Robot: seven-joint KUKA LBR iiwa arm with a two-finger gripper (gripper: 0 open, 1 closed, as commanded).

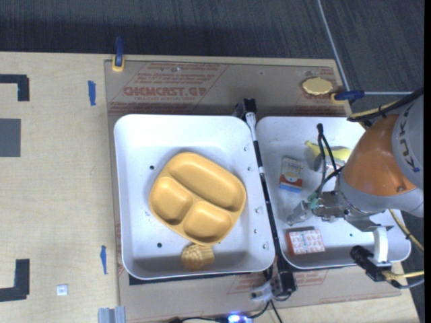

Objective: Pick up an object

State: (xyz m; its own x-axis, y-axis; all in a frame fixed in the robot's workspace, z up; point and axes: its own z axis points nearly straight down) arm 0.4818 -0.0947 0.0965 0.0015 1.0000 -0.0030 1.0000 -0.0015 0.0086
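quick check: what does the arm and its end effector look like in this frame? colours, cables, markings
The arm is a rounded grey body with a broad orange band above the wrist and part of dark lettering on the grey shell at the right edge. Black cables loop up from the wrist area over the right bin. The gripper is a small grey metallic assembly; its jaws are too small to make out.

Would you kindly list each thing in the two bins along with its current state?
Yellow divided tray: upright, tilted in the left bin.
Tan round object: resting against the tray's near edge.
Small carton: lying flat in the right bin.
Red patterned packet: lying flat.
Gripper: low over the right bin.
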